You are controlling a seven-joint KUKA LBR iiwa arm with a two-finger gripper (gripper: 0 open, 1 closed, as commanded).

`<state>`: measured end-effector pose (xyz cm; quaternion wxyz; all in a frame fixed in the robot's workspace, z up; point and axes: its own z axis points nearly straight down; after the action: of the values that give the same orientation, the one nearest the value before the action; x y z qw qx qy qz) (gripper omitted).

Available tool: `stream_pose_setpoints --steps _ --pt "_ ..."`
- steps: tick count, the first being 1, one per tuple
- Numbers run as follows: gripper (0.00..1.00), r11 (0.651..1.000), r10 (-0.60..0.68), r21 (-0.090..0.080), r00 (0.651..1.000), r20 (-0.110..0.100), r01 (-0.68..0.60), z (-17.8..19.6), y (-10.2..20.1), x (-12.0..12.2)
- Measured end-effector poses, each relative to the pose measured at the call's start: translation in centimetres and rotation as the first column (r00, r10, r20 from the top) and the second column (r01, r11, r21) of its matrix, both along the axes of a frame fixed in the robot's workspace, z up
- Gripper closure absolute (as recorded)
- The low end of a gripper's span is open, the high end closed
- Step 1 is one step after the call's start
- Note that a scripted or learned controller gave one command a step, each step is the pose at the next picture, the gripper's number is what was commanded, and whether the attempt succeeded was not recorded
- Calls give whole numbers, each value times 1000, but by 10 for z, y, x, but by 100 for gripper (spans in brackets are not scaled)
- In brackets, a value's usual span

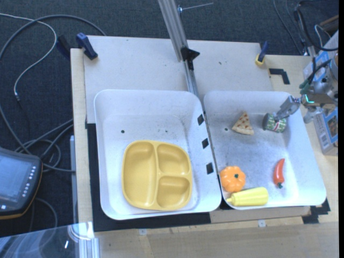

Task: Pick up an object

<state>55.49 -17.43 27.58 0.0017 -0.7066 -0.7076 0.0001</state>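
Note:
The right bin holds several small toys. A pizza slice lies near its back, with a small green can on its side just to the right. A red chili pepper lies toward the front right. An orange pumpkin and a yellow corn cob sit at the front left corner. My gripper comes in over the bin's back right rim, open, with nothing between its fingers. One grey finger points down at the can's upper right end.
The left bin carries a yellow divided plate. A metal rail runs from the top toward the seam between the bins. Cables and a dark tablet lie on the floor at the left.

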Motion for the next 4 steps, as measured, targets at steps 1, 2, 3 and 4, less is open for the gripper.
stream_pose_setpoints --steps 1,2,3,4 --pt "0 1000 -2 0 1000 -5 2 -56 -7 -7" --pt "0 1000 -1 1 1000 -5 1 -117 -8 -1" --pt "0 1000 0 1 1000 -5 0 -171 -6 8" --pt "100 1000 -1 0 1000 4 1 -156 -6 10"
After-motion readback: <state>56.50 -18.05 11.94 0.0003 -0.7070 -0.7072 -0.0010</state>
